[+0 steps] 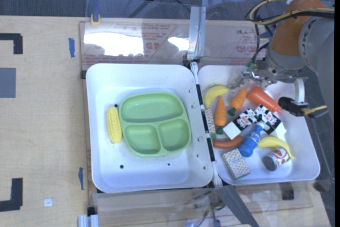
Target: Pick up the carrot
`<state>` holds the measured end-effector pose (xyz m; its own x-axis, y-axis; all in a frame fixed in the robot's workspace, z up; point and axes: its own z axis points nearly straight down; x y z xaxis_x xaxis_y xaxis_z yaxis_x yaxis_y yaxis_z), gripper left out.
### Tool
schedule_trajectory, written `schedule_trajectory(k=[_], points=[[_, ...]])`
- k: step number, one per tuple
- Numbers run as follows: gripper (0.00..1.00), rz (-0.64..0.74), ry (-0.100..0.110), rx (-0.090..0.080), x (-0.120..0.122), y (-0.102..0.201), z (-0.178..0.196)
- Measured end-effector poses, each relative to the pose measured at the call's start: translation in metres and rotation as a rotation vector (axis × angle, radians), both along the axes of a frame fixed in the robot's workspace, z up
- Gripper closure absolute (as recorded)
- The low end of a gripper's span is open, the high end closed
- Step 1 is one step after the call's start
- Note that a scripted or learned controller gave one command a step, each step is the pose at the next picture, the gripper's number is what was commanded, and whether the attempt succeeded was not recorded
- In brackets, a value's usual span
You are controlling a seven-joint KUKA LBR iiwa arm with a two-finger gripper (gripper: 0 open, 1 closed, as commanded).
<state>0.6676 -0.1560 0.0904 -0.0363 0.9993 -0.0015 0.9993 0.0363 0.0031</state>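
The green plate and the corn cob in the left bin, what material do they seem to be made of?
The green plate looks like moulded plastic: one even pale green, smooth, rounded compartment walls with a soft sheen. The corn cob seems a plastic toy too: uniform bright yellow with regular kernel rows, though its finish is hard to tell.

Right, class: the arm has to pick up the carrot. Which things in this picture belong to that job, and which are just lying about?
Belong to the job:
carrot, in the right bin
gripper, above that bin's far side

Just lying about:
corn cob and green divided plate in the left bin
two bananas
blue bottle
small can
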Motion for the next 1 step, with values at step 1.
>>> schedule_trajectory(k=[1], points=[[1.0, 0.002, -0.003, -0.001, 0.0012, 0.0006, 0.011]])
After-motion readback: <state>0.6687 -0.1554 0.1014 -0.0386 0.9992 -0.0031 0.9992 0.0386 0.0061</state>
